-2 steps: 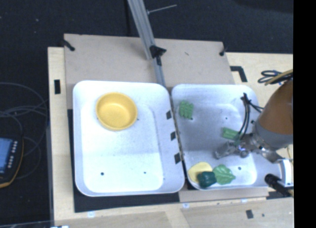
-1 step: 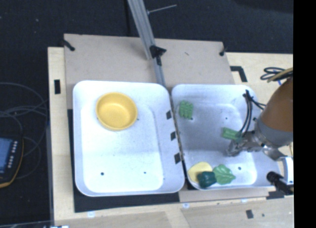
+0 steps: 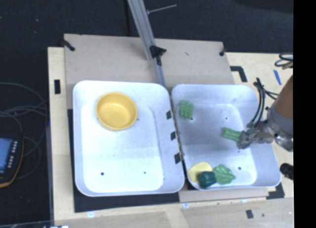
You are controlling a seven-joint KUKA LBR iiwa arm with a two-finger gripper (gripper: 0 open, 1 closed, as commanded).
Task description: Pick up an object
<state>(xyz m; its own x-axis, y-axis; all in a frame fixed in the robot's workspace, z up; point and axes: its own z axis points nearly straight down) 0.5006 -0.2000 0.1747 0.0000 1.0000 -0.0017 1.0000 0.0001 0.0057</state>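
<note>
We see the grey arm reaching in low from the right, its two-finger gripper closed around a small green oblong piece over the right white bin.

The arm is cut off at the frame's right. The gripper is blurred, its fingertips unclear where they meet the green piece.
</note>
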